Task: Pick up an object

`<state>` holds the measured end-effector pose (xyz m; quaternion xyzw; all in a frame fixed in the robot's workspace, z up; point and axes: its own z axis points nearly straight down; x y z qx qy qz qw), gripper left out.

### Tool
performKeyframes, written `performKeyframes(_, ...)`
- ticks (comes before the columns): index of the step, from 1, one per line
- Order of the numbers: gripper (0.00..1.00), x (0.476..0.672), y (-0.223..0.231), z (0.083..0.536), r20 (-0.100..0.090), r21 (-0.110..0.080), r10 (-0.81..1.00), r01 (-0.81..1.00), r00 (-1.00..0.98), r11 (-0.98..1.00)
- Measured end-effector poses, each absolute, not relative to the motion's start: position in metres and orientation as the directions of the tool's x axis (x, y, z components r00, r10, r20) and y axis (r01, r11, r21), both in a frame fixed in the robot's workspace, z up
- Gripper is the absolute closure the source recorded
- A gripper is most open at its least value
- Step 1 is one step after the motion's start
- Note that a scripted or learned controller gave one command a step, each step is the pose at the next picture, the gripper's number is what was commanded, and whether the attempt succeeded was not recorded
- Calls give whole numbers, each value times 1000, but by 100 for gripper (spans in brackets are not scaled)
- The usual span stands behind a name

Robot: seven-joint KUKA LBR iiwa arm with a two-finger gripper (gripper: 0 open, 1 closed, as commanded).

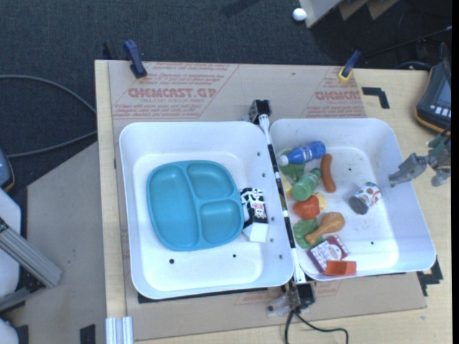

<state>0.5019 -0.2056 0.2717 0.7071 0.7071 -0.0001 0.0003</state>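
Two white bins: left bin holds a blue divided plate and a black-and-white toy cow (beside the plate's right edge). Right bin has a blue bottle, hot dog, small can, drumstick, tomato. Gripper at the right bin's right rim, nothing between its fingers; spread or pressed together, can't tell.

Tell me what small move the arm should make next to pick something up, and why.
Probably shift the tool left, further over the right bin, toward the small can. The tool sits at that bin's right rim, not yet above any item, and the can lies nearest, apart from the crowded toys along the bin's left side, so it looks the easiest target.
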Motion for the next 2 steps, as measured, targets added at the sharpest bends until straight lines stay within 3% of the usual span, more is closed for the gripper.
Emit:
performKeyframes(1,0,550,-138,159,2,-3,1000,1000,-2,2)
performKeyframes(2,0,618,-100,87,0,2,1000,1000,-1,1)
